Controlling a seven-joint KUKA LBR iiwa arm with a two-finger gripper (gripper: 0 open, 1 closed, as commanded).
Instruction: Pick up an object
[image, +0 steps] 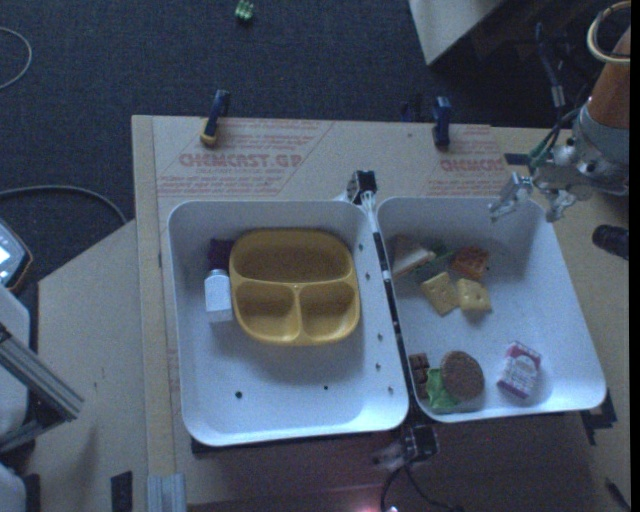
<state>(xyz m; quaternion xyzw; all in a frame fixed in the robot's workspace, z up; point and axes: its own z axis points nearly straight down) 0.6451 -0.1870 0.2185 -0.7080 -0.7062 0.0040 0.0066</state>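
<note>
We see the tool (528, 198) at the upper right, above the far rim of the right bin (575, 330), with its two fingers spread apart and nothing between them. It touches none of the objects, which lie lower in that bin. Nearest to it are a sandwich wedge (408, 258) and a small orange piece (471, 262), with two yellow cheese blocks (456, 294) just below them. Toward the near side lie a round brown patty (462, 375) on something green and a small pink-and-white packet (520, 370). The left bin (200, 400) holds a yellow divided tray (294, 285), with a small white bottle (218, 295) just beside its left edge. Both bins sit on the surface (160, 180), touching along their shared edge.
</note>
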